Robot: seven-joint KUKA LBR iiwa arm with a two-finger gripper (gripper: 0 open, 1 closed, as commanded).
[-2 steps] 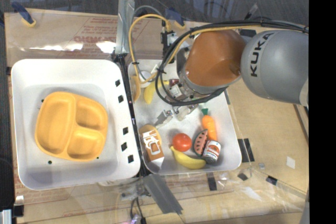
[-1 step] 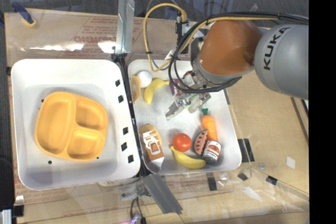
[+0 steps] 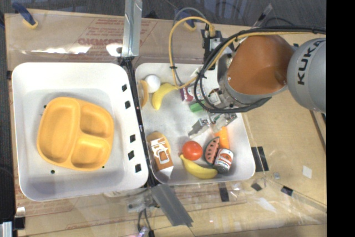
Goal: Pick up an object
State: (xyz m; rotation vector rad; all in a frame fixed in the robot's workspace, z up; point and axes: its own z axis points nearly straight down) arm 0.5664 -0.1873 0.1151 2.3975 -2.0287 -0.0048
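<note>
Two white bins sit side by side on the table. The left bin holds a yellow tray with three parts. The right bin holds play food. At the top there is a white egg just beside a yellow banana. Near the bottom there is a brown box, a red tomato, a second banana, a slice of watermelon, a small can with a red label, and an orange carrot. The tomato, the watermelon, the can and the low banana are all close together. A small green thing and a purple thing lie by the arm. The grey arm with its orange band reaches in from the right. Its pincer hangs low over the middle of the right bin, just above the carrot and the watermelon. I cannot tell if the pincer is open or closed, and I see nothing in it.
</note>
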